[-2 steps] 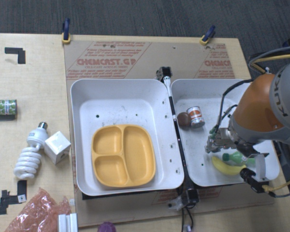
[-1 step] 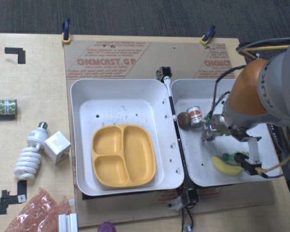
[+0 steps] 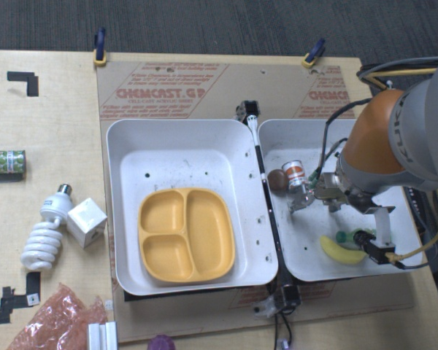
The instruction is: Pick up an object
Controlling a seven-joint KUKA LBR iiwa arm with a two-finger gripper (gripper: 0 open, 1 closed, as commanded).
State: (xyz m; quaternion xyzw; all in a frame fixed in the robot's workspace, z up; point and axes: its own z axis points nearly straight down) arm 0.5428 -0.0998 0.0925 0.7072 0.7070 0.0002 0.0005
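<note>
Low in the right bin lies a banana, with a small can and a brown ball further up, while the gripper hovers just below the can, fingers spread and holding nothing, so picking remains undone

A grey arm with an orange band reaches from the right over the right-hand shallow white bin, its metal two-finger gripper low beside a small red-and-white can and a brown round object. A yellow banana lies nearer the front. The left white bin holds a yellow three-compartment plastic plate.
</note>
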